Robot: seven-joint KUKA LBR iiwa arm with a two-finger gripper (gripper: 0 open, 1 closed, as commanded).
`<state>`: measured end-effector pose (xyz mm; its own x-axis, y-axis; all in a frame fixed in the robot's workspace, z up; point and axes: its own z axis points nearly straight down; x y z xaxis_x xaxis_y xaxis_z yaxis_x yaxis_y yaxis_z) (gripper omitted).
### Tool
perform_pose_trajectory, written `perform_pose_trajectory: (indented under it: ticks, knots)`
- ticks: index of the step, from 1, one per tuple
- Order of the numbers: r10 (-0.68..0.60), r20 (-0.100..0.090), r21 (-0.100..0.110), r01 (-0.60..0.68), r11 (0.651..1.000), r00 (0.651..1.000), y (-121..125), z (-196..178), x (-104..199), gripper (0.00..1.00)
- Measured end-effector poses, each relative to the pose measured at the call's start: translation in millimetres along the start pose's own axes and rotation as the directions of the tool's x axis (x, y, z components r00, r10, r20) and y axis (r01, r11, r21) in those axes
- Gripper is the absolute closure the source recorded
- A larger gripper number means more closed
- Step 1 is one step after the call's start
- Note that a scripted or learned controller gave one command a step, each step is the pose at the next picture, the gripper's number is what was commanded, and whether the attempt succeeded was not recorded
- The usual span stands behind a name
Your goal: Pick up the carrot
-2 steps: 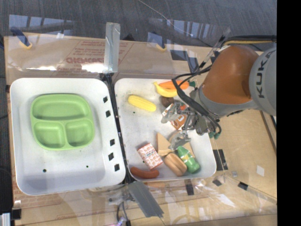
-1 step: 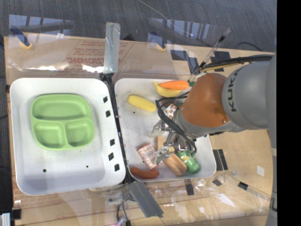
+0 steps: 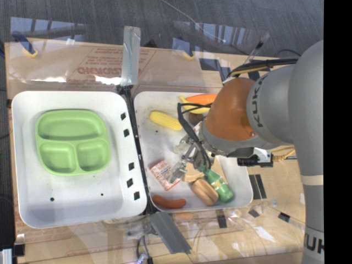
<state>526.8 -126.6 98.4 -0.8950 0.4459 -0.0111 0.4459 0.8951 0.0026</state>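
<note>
The gripper [image 3: 181,166] is hanging open and empty in the right bin [image 3: 144,147] near a small packet [image 3: 163,174], while the carrot [image 3: 201,99] is lying against that bin's far rim.

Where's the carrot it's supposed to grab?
The carrot lies at the far edge of the right bin, just right of the corn cob, partly hidden under the arm's orange band.

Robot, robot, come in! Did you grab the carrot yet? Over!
Gripper low in right bin, over red-and-white packet. Carrot at bin's far edge, apart from gripper, not yet picked. Arm's orange band covers part of it.
</note>
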Motion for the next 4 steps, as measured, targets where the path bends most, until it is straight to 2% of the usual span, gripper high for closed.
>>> perform_pose_trajectory:
  ticks: [1, 2, 3, 4]
  knots:
    - [0.321, -0.006, 0.0, -0.321, 0.947, 0.947, -14, 1, 8, 0.0]
    - [0.312, -0.006, -0.001, -0.312, 0.95, 0.95, -12, -10, 8, 1.0]
    - [0.216, 0.002, 0.0, -0.216, 0.976, 0.976, -25, -174, -22, 1.0]
    - [0.052, -0.002, 0.002, -0.052, 0.999, 0.999, -64, -254, -64, 1.0]
